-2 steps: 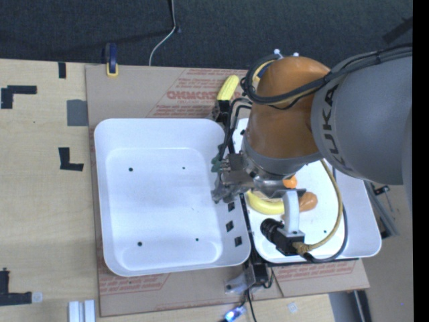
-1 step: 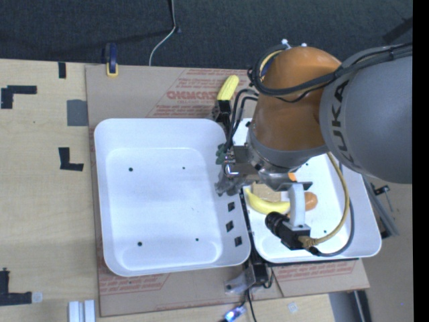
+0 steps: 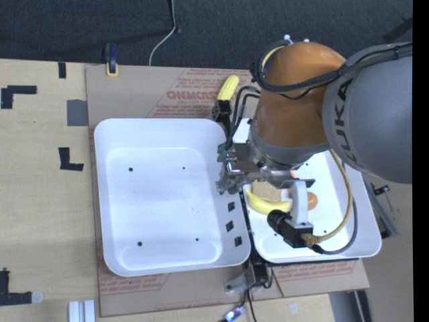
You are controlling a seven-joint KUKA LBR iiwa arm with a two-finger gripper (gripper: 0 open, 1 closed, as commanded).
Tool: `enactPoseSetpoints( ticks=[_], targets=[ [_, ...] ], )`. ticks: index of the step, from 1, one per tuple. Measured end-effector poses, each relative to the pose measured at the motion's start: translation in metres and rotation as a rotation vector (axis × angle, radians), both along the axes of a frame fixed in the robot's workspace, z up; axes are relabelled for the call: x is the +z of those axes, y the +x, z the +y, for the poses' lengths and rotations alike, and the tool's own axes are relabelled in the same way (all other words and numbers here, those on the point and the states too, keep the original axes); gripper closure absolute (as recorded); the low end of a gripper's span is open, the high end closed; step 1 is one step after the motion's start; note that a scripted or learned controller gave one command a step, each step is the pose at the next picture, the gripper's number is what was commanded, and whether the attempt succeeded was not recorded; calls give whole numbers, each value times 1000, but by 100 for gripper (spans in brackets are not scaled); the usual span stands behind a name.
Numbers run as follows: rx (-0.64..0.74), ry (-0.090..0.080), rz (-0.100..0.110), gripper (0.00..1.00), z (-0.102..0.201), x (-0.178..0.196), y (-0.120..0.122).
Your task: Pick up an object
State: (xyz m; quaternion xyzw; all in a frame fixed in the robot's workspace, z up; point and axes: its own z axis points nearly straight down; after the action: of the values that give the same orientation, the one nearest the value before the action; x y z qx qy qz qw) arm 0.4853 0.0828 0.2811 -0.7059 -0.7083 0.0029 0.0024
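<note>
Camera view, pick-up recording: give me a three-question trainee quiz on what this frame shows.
1. True or false: the arm is positioned over the right bin.
2. What colour is the curved object lying in the right bin just below the wrist?
A. blue
B. yellow
C. green
3. Fill in: the two bins rest on a sheet of ____.

Key:
1. True. The orange band and wrist hang above the right bin, while the left bin lies beside it.
2. B. It looks like a yellow banana, with a small orange object next to it.
3. Cardboard, brown with red print.
</note>
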Motion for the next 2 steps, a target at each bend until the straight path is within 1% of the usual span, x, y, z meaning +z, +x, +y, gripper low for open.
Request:
enactPoseSetpoints(
  ticks=[1,2],
  targets=[
    [2,2,-11,100,38,84,11],
    [-4,1,-12,100,1,147,8]
  ],
)
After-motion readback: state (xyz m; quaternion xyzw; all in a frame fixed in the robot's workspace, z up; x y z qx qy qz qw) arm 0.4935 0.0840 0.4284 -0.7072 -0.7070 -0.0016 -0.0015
